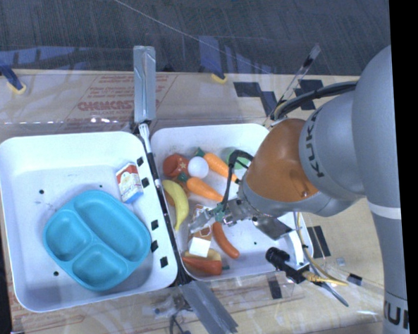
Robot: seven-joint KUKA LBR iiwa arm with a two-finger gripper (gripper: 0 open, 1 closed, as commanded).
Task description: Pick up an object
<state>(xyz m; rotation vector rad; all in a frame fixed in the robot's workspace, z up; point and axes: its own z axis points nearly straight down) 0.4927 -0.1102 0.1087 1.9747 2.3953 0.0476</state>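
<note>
Pale wood bench (356,267) on dark carpet, two white bins; gripper (204,220) low in right bin (261,262) over mixed toy food, finger state indiscernible; banana (176,202) beside left wall, long axis near-to-far.

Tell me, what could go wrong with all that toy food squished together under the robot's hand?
The gripper sits low in the right bin, where the banana, carrots and sausage lie packed close. It might pinch two pieces at once, or nudge one aside and come up with nothing. The round white ball could probably roll if bumped.
</note>
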